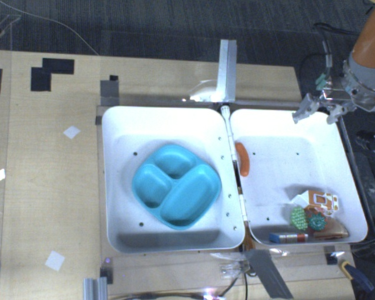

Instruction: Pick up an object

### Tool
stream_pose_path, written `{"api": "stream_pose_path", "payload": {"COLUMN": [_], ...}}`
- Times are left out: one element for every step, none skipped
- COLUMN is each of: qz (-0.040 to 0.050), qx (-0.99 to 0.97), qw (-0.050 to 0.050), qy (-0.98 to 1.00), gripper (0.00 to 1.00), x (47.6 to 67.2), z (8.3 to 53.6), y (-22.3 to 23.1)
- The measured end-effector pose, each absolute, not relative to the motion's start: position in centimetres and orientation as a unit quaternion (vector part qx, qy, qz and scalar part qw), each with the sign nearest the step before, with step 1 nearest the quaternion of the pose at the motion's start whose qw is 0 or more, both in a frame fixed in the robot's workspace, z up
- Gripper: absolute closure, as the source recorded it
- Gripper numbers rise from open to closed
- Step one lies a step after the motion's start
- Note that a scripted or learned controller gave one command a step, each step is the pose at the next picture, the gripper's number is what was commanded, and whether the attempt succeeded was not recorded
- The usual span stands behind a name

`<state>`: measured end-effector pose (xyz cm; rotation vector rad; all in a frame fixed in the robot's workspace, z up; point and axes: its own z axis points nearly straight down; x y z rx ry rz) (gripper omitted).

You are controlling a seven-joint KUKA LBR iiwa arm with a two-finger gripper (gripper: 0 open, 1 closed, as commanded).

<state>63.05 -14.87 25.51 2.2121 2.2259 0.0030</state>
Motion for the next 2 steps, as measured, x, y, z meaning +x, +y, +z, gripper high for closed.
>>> {"api": "stream_pose_path", "payload": {"qz": [0.0015,0.0007], "qx": [0.654,0.614], "qw": [0.003,0.002], "qy": [0.757,0.79], "gripper": [0.0,0.0], "x": [64.2,61.5], "z": [29.4,17.4], "y": [-13.9,-19.4]}}
